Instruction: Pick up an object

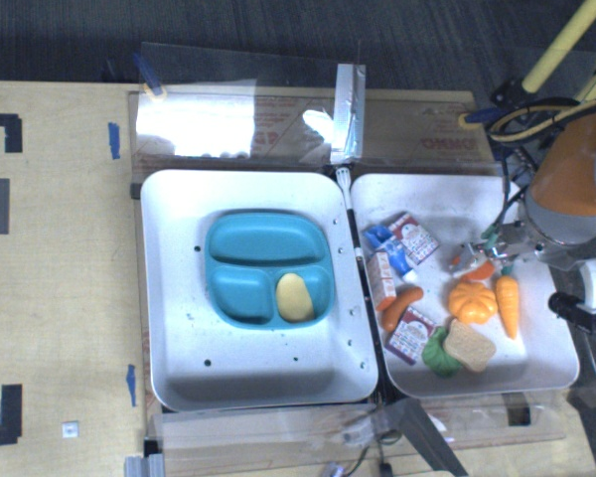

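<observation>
The arm comes in from three o'clock and hangs over the right bin, its orange band up near the bin's two o'clock corner. The gripper sits low over the bin's middle, just above a small orange-red piece that I can't make out clearly (it may be touching it, but I can't tell), and I can't tell how the gripper is set, since the wrist and cables crowd that spot. All the loose things lie in this bin. A small pumpkin sits near the centre, with a carrot standing just beside it at three o'clock. Below the pumpkin, toward five o'clock, a tan slice of bread leans against a green leafy thing. At nine o'clock from the pumpkin a sausage lies slantwise, touching a red-and-white packet below it. Another such packet lies at the bin's eleven o'clock, beside a blue-and-white item and a pale carton along the dividing wall. The left bin holds a blue tray in its middle, and a yellow lemon rests in the tray's five o'clock compartment. Both bins sit on the counter, whose pale top stretches off toward nine o'clock with black marks on it.
</observation>
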Controlling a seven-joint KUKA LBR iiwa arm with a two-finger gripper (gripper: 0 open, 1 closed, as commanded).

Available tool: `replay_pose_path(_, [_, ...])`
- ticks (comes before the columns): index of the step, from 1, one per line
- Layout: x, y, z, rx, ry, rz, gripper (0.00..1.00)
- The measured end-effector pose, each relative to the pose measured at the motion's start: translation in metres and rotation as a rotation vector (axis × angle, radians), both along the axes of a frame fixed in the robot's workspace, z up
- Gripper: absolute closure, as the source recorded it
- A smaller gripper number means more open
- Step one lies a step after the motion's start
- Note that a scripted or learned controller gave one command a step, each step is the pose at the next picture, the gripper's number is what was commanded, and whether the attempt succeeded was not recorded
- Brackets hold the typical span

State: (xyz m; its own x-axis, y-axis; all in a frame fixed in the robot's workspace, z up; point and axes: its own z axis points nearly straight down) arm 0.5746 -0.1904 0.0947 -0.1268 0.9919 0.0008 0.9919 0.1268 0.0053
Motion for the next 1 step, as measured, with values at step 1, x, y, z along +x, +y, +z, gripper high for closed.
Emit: replay_pose_path(1, [0.0243, 0.0643, 0.0716, 0.000, 0.005, -0.104, 1.00])
